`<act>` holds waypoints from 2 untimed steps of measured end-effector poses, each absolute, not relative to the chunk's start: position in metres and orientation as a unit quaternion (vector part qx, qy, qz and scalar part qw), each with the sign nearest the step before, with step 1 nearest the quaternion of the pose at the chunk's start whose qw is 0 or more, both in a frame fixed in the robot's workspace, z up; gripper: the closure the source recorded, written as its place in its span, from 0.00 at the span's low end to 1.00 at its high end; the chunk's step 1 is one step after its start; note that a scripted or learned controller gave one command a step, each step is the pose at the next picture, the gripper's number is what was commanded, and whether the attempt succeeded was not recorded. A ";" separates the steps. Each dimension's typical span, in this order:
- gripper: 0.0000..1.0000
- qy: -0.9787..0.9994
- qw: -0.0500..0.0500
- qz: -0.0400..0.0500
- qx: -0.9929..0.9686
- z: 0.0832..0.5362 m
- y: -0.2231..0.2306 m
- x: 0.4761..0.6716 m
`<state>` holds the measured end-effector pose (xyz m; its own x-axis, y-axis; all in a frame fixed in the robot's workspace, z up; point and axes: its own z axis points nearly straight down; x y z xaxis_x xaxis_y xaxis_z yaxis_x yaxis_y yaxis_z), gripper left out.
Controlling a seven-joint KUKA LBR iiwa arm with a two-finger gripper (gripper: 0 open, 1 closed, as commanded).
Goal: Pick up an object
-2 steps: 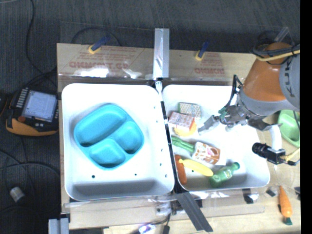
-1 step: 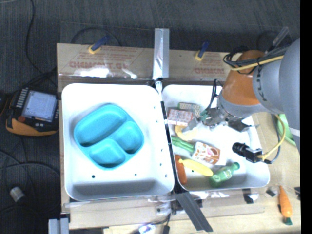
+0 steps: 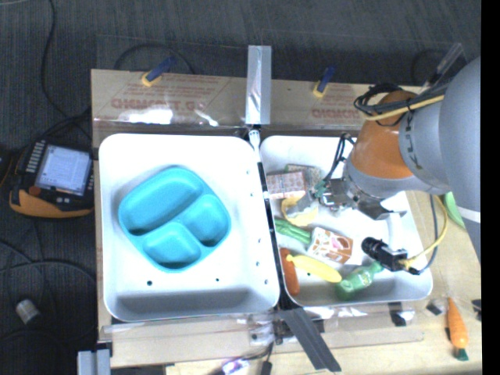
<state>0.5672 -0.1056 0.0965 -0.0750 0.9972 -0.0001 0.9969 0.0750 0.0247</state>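
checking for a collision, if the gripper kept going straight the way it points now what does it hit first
Likely the yellow toy just left of the gripper, with the small brown box beside it; depth is unclear from above.

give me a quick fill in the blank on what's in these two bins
1. The blue divided tray lies in the ____ bin of the camera view.
2. The blue divided tray has ____ compartments.
3. The grey arm has an ____ band above its wrist.
4. The yellow banana lies in the ____ bin.

Missing words: left; three; orange; right
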 end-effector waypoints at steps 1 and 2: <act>0.00 0.657 0.000 -0.002 0.754 0.183 -0.060 0.585; 0.00 0.590 -0.001 -0.003 0.807 0.120 -0.109 0.546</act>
<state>0.5456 -0.1089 0.1203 0.3038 0.9527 -0.0042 0.9527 -0.3038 -0.0050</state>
